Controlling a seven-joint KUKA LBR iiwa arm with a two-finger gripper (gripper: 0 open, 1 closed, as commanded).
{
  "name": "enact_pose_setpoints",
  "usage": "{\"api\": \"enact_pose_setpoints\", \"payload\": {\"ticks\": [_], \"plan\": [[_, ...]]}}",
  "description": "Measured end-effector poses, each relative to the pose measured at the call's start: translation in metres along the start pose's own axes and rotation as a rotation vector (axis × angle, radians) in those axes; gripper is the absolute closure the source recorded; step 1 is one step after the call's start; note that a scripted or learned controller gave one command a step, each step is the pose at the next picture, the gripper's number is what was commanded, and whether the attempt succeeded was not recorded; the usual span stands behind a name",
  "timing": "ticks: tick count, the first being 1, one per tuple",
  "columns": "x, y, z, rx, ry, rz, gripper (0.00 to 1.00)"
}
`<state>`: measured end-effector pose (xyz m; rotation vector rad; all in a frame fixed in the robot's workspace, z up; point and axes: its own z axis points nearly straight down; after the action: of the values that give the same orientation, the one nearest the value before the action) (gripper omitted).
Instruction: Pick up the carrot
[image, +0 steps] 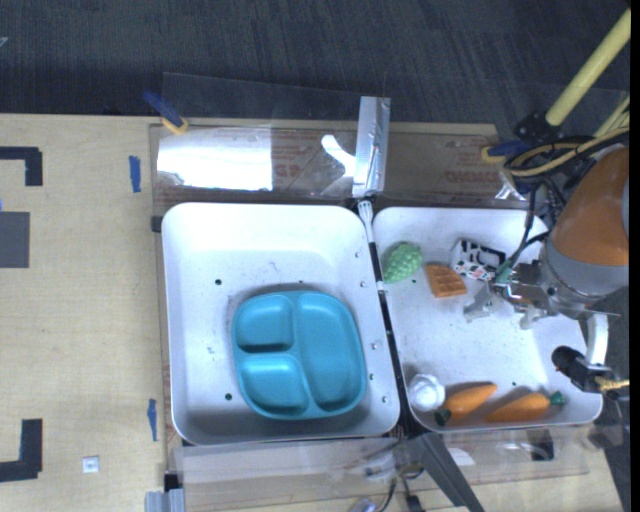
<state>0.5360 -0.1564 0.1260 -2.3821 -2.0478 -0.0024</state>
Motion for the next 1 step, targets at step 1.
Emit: {"api": "enact_pose_setpoints", "payload": {"ticks": [1], "plan": [[0.0389,-0.0619,-0.0023,0.004,0.0,-0.07,0.0]]}}
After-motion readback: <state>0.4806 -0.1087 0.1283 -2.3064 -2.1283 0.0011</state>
